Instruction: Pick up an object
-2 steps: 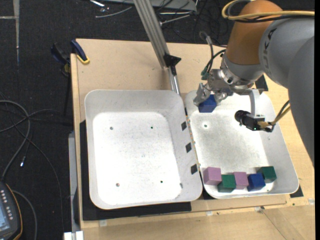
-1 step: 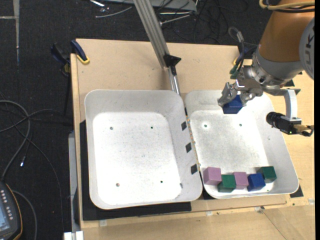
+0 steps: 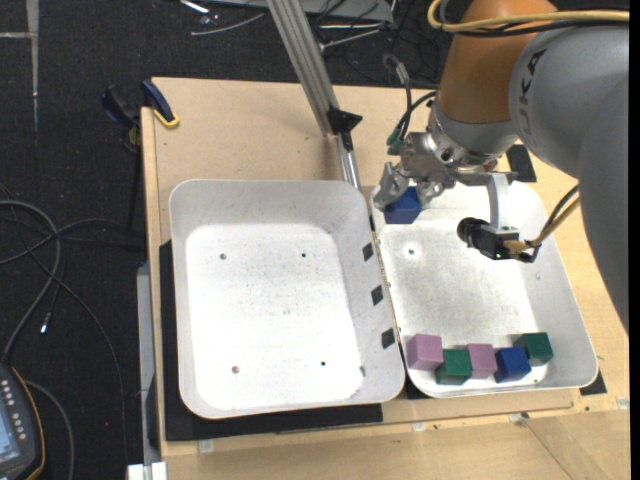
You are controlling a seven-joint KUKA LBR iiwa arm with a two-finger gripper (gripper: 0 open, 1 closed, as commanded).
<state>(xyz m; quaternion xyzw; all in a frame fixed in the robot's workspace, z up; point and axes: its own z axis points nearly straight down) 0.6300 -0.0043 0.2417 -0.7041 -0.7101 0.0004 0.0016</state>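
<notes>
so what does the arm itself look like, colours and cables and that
The arm is a thick, rounded grey tube with a glossy orange band above the wrist. A yellow cable loops over the orange part and runs off right. Below sits a metallic silver wrist section, with dark wires and a small black fitting hanging on the side. The gripper is small, metal-coloured hardware.

the arm (image 3: 560, 78) runs off the right edge and top, so most of it is cut off. its bulk covers the far right corner of the right bin (image 3: 480, 278) and part of the table (image 3: 250, 128) behind it. the blue cube (image 3: 403, 208) is half tucked under the gripper (image 3: 400, 190), so its top is hidden and i can't tell if it's actually pinched or just beside the fingers. the green cube (image 3: 454, 365) sits partly behind the lilac ones. some screen thing (image 3: 15, 430) at bottom left is chopped by the edge
</notes>
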